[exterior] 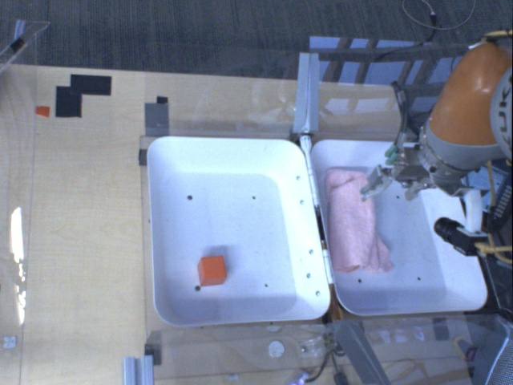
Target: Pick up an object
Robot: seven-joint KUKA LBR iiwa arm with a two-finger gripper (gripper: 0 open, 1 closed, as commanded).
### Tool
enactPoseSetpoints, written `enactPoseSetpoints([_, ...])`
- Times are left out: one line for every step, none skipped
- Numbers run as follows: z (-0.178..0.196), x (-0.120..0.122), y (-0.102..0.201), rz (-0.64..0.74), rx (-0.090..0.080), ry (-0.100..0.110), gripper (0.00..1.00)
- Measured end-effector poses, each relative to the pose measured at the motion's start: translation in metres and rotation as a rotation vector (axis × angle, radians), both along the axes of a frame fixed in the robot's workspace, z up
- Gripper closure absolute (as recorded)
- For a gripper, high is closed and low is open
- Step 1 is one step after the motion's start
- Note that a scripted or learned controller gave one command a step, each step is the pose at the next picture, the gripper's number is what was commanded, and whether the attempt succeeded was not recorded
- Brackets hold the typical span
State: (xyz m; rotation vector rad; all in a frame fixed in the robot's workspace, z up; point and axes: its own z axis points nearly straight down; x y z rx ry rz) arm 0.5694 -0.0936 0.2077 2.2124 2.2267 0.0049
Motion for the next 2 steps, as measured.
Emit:
enactPoseSetpoints([-0.112,0.029,-0.008,0.086,-0.002,-0.013,0.0])
enactPoseSetpoints([-0.114,0.044,0.005,0.136,-0.004,-0.015,0.0])
